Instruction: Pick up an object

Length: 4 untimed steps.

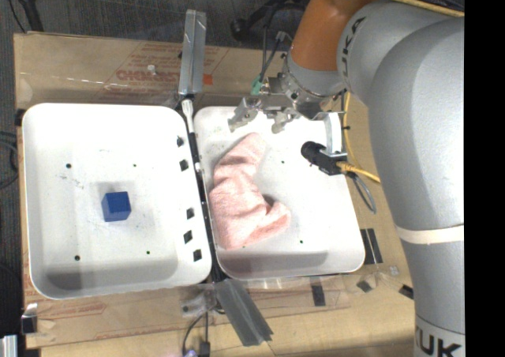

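While the gripper (pixel 261 116) hung over the far edge of the right bin (pixel 335 221), its fingers spread apart and holding nothing, the pink cloth (pixel 241 197) lay crumpled just below them, and a blue cube (pixel 116 205) sat in the left bin (pixel 63 134).

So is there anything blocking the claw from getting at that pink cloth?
Nothing visible does. The gripper hangs over the far end of the right bin, just beyond the upper tip of the pink towel, with bare bin floor between them. The blue cube sits apart in the left bin.
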Each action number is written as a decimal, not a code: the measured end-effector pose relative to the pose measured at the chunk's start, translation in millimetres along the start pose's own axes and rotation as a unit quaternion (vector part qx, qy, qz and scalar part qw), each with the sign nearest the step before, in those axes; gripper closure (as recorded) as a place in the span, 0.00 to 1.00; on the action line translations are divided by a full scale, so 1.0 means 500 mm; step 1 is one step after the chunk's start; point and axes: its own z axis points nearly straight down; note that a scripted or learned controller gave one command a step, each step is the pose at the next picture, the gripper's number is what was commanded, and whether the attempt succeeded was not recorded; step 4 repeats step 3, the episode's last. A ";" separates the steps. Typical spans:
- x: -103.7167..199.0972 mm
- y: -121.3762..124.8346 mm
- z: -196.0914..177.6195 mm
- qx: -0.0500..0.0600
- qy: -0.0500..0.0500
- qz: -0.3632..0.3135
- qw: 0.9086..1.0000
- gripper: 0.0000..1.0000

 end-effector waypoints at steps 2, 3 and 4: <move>-0.060 0.009 0.211 0.000 0.000 -0.079 0.997 1.00; 0.050 0.020 -0.084 -0.002 0.000 0.025 1.000 1.00; 0.050 0.020 -0.084 -0.002 0.000 0.025 1.000 1.00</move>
